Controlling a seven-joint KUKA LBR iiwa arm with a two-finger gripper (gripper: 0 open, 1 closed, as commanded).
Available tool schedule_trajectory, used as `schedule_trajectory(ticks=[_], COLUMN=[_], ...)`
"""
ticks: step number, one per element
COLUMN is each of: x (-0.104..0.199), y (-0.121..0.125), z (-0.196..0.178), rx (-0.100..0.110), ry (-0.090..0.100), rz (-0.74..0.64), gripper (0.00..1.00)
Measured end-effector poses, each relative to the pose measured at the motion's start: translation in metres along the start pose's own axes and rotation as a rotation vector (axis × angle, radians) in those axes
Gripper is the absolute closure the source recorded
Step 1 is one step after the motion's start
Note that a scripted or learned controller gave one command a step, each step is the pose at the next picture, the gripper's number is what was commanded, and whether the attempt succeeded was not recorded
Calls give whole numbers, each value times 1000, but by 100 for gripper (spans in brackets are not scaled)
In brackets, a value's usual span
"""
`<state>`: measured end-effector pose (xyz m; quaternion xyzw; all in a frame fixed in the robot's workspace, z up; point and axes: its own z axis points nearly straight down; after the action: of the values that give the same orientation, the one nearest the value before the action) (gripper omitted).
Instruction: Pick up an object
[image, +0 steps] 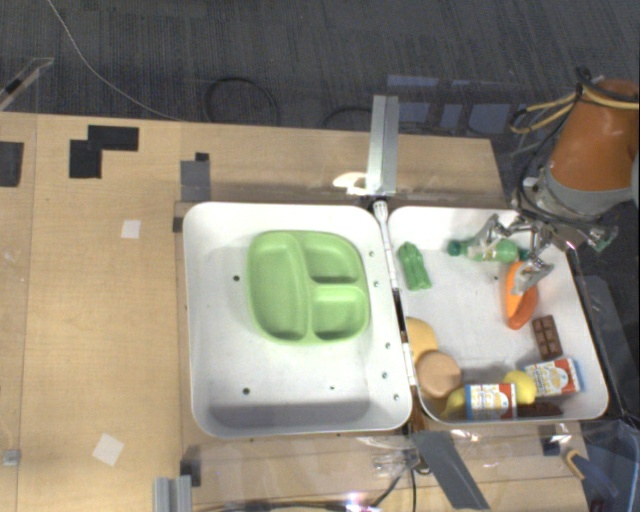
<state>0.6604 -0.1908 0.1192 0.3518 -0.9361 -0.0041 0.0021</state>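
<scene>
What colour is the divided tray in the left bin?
Light green; the tray shows best in the camera view.

- Looks like a robotics lab, not a home.
- Wooden bench (90, 330) with black tape marks (100, 148) and metal brackets (383, 140).
- Two white bins (210, 390) bolted side by side.
- Loose cables (240, 95) on grey carpet (250, 45).
- Toy food (412, 266) as test props.

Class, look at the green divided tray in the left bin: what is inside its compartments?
The green divided tray lies in the left bin; all of its compartments show bare green plastic with nothing in them. The bin floor beneath the tray is covered.
</scene>
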Motion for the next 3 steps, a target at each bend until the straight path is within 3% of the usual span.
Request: schedule_trajectory(ticks=[1, 2, 3], x=[19, 16, 16], y=[32, 32, 32], z=[28, 19, 19], rx=[13, 14, 13], ry=[-7, -11, -11], rz=[-52, -53, -53], gripper=[0, 100, 0])
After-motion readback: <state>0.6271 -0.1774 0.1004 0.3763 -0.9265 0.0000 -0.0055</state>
